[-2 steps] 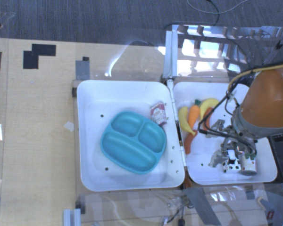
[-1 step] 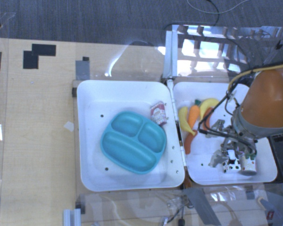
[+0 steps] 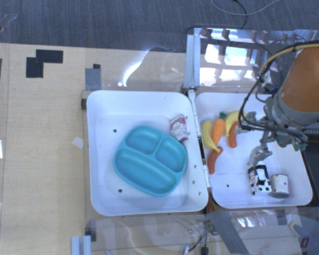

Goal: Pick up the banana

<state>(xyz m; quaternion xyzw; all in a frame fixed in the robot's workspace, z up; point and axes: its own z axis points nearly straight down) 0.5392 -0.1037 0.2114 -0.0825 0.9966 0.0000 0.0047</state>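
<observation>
From the camera view, the gripper (image 3: 259,155) hangs low over the right bin (image 3: 295,198), at the end of the grey arm with its orange band (image 3: 308,81) reaching in from the right. Whether it is apart or together I cannot tell from this slant, and nothing is visibly caught in it.

Taking the carrot (image 3: 217,133) as the landmark: the banana (image 3: 206,135) lies just to its left, pressed along the wall that divides the bins, and a second yellow piece (image 3: 232,119) curves up just right of the carrot's top, possibly the banana's other end. A small red-orange piece (image 3: 212,162) sits just below the carrot. The gripper is well to the carrot's right and a little lower, so it is not yet over the fruit; it stands nearer the black-and-white toy (image 3: 259,180) and the small can (image 3: 279,185) beside it.

The banana's place against the wall, with the carrot touching it, likely leaves little room to close on it. The blue divided plate (image 3: 150,160) and a small red packet (image 3: 178,127) rest in the left bin (image 3: 101,142), left of the carrot.
</observation>
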